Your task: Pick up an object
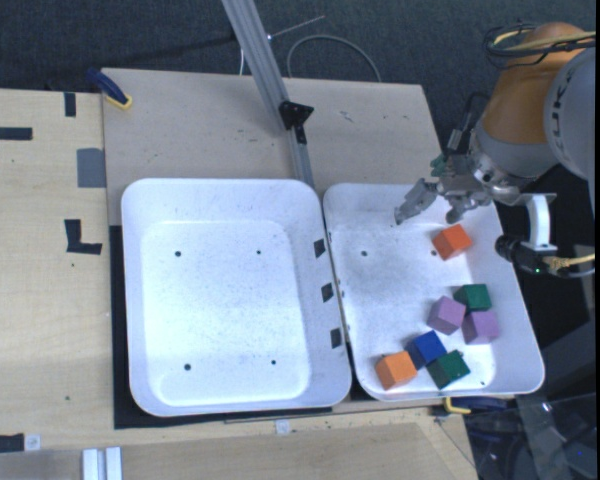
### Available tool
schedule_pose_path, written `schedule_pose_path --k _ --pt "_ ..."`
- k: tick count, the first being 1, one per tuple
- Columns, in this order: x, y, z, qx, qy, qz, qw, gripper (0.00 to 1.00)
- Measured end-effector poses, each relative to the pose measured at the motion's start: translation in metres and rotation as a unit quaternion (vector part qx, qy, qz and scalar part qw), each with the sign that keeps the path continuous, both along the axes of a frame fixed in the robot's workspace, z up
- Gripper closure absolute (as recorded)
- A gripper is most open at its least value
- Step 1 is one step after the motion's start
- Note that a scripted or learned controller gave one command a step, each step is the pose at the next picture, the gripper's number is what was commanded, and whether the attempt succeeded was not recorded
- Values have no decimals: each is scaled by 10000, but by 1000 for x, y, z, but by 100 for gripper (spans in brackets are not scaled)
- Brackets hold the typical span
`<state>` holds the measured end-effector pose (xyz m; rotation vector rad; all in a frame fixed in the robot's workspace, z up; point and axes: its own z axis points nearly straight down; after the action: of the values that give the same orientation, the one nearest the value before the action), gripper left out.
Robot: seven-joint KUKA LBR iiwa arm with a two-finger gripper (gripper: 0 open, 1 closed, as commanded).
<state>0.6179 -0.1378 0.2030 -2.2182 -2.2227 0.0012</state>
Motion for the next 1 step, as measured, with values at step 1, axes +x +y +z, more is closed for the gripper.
schedule_pose_path --k 1 --pt "-64 -18 141 -16 -45 -13 10000 0"
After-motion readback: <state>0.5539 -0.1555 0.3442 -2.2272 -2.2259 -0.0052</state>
